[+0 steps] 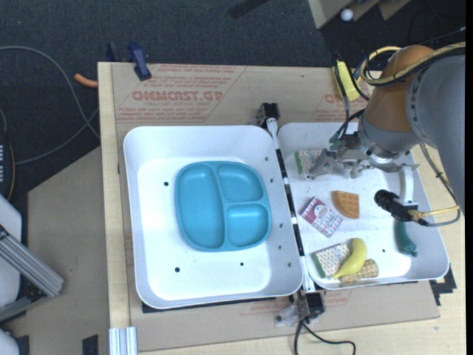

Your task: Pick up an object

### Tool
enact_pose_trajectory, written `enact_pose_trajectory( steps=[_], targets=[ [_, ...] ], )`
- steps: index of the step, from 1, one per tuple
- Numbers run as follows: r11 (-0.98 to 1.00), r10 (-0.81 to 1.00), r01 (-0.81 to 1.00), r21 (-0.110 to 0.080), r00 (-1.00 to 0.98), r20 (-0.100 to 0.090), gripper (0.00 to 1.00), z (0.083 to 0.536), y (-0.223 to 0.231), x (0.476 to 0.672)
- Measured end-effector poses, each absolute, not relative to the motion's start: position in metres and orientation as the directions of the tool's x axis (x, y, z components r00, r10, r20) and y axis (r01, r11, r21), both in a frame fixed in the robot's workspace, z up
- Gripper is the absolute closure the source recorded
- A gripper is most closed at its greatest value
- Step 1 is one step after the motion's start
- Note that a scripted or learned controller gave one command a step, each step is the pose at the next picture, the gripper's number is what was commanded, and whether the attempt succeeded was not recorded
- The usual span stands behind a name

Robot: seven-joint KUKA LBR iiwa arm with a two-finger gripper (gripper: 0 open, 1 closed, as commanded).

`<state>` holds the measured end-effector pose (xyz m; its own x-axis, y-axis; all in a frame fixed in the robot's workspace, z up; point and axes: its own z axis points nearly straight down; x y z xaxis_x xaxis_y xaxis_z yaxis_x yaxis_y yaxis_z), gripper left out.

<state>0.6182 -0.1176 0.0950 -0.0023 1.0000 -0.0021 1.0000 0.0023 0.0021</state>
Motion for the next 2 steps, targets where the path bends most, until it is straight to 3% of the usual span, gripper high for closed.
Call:
enact_pose_trajectory(
  steps=[1, 2],
  targets=[
    [0.000, 1.000, 1.000, -0.002, 0.000, 0.000, 0.00, 0.085, -0.120, 0.567],
    [0.000, 1.000, 1.000, 0.000, 0.000, 0.000, 1.00, 0.096, -0.119, 0.567]
  ],
)
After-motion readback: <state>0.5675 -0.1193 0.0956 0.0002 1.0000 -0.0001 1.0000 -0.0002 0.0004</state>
